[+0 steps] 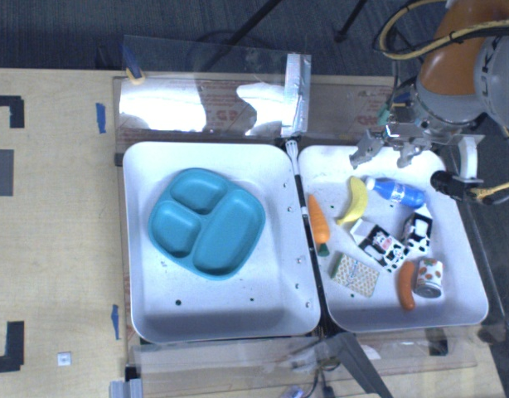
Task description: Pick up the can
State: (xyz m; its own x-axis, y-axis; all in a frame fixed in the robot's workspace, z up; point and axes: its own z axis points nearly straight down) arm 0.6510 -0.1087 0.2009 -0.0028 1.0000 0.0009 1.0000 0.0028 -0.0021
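While the gripper (393,145) hangs open, holding nothing, at 12 o'clock of the right bin (470,305), the can (428,278) lies at approx. 5 o'clock, touching a sausage (404,283). Approach step, prob.; next: cross over, descend.

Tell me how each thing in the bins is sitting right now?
Can: lying on its side, right bin, untouched.
Banana: lying flat.
Carrot: lying by the divider.
Blue bottle: on its side.
Blue plate: flat in left bin.
Gripper: above the right bin's far end, holding nothing.
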